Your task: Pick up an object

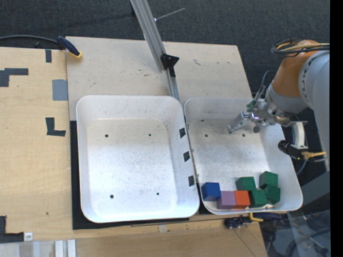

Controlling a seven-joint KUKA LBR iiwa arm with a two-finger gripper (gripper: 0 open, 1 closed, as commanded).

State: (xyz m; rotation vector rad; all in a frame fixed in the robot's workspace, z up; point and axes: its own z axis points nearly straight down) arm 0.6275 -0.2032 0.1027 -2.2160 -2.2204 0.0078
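Several small blocks (242,193), blue, purple, orange, green, clustered bin's (225,154) near edge.

Wooden bench top (32,143), pale, with dark grey tape marks (53,126) along its left part and one lighter grey patch (60,90). A lighter board (134,63) lies behind the bins, scuffed, with small dark specks. Black mat (75,186) shows under the left bin's left and front edges. Grey metal rail (147,23) runs at a slant from the top edge down to a black bracket (169,61) at the board's middle. Blue and yellow clamp (69,46) at the board's far left corner, a black cable (27,38) leading off from it. Dark carpet (225,15) beyond the bench.
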